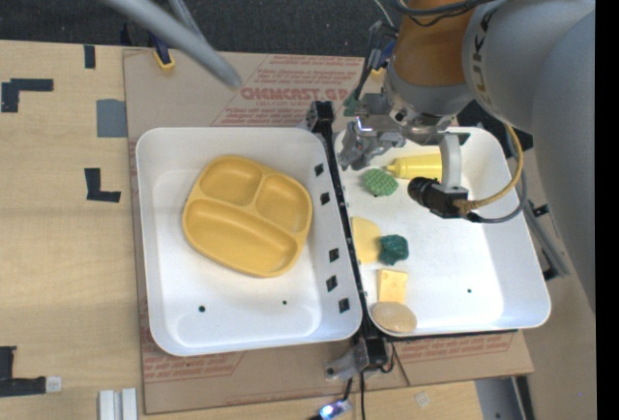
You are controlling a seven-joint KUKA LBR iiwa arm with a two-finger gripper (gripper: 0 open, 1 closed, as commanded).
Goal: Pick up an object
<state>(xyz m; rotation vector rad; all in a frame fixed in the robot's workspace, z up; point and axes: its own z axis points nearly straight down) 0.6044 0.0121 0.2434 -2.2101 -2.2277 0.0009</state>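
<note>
- Nearest the camera, at the front edge of the right bin (503, 307): one tan oval piece (394, 316), looks a bit like a cookie or a bun, sitting right at the bin's front left corner.
- Touching it just behind: one pale yellow square block (393, 285), sort of cheese-looking.
- Next back: one dark green lumpy thing (393, 248), and beside it on the left one pale yellow round piece (363, 237) up against the divider between the bins. Those two touch or nearly do.
- So that's four items bunched in the front left part of the right bin.
- Left bin (155, 244): just one thing in it, a yellow tray (249, 214) with three compartments, lying flat and a bit skewed, roughly mid-bin.
- Further back in the right bin: one light green bumpy piece (380, 182), and one yellow bottle-ish object (419, 163) lying on its side just behind it.
- Gripper (360, 143) is down at the back left of the right bin, near the divider. The light green piece is just in front of it and a touch to the side, the closest item to it. Nothing visibly sits between the fingers. Whether they're apart or together, honestly can't tell, too much metal clutter there.
- Total count in the right bin: six items.
- Farthest back: the arm (484, 31) with its orange band, coming in from the right over the bin's rear.
</note>
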